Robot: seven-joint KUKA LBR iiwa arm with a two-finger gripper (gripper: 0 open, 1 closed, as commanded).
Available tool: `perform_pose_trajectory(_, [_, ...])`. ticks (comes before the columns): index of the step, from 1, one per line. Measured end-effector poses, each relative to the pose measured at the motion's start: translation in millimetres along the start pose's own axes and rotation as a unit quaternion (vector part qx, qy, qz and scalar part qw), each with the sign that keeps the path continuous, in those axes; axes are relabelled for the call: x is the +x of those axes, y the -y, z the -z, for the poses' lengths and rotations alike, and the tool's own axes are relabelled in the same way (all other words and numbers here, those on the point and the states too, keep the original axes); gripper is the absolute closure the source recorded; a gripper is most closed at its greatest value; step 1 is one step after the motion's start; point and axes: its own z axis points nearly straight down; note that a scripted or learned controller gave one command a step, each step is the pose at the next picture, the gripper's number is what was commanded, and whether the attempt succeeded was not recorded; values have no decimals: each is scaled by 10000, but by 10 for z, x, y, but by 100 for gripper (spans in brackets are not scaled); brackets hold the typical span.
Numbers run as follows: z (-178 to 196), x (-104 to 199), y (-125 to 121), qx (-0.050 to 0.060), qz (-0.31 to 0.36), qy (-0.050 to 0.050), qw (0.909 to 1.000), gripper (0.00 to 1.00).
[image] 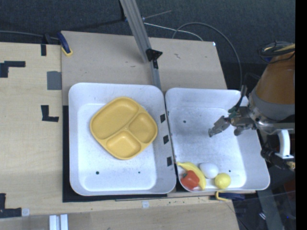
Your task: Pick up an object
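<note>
Yellow ball (222, 180), egg (208, 169), tomato (191, 178) and banana (197, 173) sit at right bin (201, 104) front edge. Gripper (223, 127) hovers above mid-bin, fingers spread, holding nothing. Pick not yet done.

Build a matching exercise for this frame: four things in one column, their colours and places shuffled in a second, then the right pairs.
Things:
1. divided tray
2. egg-shaped object
3. round ball
4. tool

Descriptions:
A. white, near the right bin's front edge
B. dark, above the right bin's middle
C. yellow, in the left bin
D. yellow, in the right bin's front corner area

Pairs: 1-C, 2-A, 3-D, 4-B
</note>
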Motion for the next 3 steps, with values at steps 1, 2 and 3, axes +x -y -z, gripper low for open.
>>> perform_pose_trajectory(1, [1, -1, 0, 1, -2, 0, 10000, 0])
perform_pose_trajectory(2, [-623, 69, -13, 30, -4, -3, 10000, 0])
perform_pose_trajectory(3, [-1074, 76, -48, 27, -6, 0, 10000, 0])
